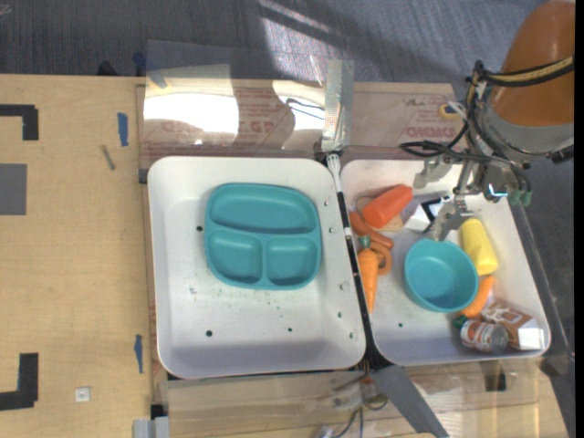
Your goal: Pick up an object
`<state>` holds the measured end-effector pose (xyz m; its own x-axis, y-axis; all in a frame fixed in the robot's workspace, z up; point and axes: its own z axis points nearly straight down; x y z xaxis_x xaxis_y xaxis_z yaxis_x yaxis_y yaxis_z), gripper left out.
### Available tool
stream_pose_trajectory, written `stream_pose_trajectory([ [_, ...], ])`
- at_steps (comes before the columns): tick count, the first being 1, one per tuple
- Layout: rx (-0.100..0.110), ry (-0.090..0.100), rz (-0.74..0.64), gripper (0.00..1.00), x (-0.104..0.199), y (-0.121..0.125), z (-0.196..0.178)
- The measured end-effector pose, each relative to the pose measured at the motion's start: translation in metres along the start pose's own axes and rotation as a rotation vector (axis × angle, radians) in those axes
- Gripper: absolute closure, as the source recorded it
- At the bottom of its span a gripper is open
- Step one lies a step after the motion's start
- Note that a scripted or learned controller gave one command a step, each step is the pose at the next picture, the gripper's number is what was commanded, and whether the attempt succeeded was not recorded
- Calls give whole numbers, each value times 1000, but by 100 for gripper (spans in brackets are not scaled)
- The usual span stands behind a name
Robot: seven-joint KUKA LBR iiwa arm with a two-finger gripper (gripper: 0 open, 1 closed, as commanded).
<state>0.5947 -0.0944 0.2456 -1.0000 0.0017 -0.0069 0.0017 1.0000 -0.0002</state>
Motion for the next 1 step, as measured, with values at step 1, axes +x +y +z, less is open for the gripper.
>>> stream_pose_trajectory([
  [1,2,-8,-25,0,13,-15,146],
])
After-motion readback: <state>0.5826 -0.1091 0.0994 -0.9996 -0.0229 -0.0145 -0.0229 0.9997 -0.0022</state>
